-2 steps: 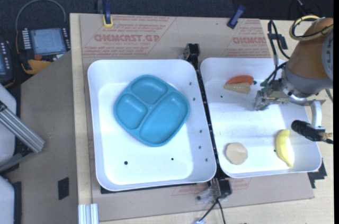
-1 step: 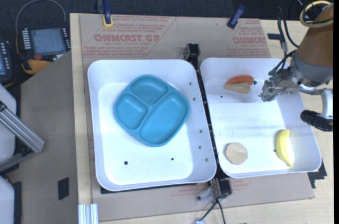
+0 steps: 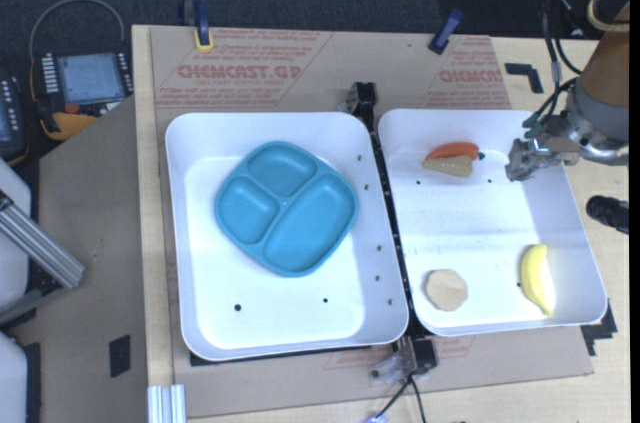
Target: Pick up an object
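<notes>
The nearest thing to the gripper is a small orange-red, carrot-shaped toy lying on a tan, wedge-shaped piece; the two lie touching, the red one on the far edge of the tan one, both flat on the floor of the right white bin. They lie just to the left of the fingertips, near but apart from them, with bare white floor between. Whether the fingers are apart or together I cannot tell: the grey metal tip is small and blurred against the bin, and nothing can be seen between the fingers.

Nothing stands between the fingertips and the red-and-tan pair. Well below the fingers, toward the bin's near rim, lies a yellow banana-shaped toy, curved and resting close to the right wall. To the left of the banana, also well below the fingers, lies a round, pale tan, biscuit-like disc, flat on the floor and apart from the banana.

The right bin thus holds the red-and-tan pair, the banana and the disc, with the gripper over its upper right part near the far right wall. The left white bin, well to the left of the fingers and touching the right bin along a dark seam, holds a blue plastic divided plate with three compartments, lying turned at a slant in the bin's middle. Both bins rest on a brown cardboard sheet printed with red lettering.
</notes>
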`<state>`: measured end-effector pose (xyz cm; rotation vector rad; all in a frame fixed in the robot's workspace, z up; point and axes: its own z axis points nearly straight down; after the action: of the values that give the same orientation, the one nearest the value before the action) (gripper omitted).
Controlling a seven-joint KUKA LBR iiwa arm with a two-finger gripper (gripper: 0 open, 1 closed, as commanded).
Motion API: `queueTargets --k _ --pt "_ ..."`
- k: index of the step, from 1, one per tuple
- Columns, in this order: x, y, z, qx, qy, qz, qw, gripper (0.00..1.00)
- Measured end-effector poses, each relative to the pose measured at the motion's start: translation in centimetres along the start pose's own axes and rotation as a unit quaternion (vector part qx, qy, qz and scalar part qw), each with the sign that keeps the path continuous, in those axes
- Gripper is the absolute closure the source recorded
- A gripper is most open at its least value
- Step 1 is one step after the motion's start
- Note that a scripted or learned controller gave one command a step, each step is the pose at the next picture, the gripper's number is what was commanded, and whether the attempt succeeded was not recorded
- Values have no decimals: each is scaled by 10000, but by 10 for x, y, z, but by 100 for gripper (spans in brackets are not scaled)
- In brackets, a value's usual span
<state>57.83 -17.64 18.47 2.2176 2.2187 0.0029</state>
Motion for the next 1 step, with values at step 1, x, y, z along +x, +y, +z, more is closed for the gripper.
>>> queueTargets --k 1 --pt "0 1 -63 -2 -3 -4 10000 100"
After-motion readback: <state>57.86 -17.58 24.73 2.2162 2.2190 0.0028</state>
